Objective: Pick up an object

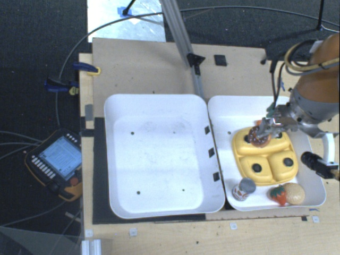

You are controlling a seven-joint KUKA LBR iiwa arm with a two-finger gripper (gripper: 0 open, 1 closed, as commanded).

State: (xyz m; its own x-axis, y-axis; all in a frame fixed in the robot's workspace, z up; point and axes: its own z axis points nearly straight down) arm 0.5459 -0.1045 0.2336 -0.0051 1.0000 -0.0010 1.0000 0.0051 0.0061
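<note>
While the gripper (264, 132) sits low over the yellow tray (265, 157), right at that tray's far-left part, how wide it is set cannot be told; it is too small and cluttered, and whether it touches or has anything is unclear. Yellow tray lies in the right bin (223, 142), roughly central, with dark dots on its two near compartments. Just off the tray's near-left corner stands a small grey-topped can (244, 188). Off the tray's near-right corner lie a tan round object (295, 193) and a red-orange item (279, 194), touching or nearly so. Left of the tray, past the shared bin edge, is the left bin (114, 142). Arm (313, 97) comes in from the tray's right, grey with orange above. Both bins rest on a brown bench (149, 68). Well left of the tray, off the bench, a teach pendant (56, 161) lies on dark carpet (37, 36). Blue clamps (64, 84) grip the bench's left edge.
</note>
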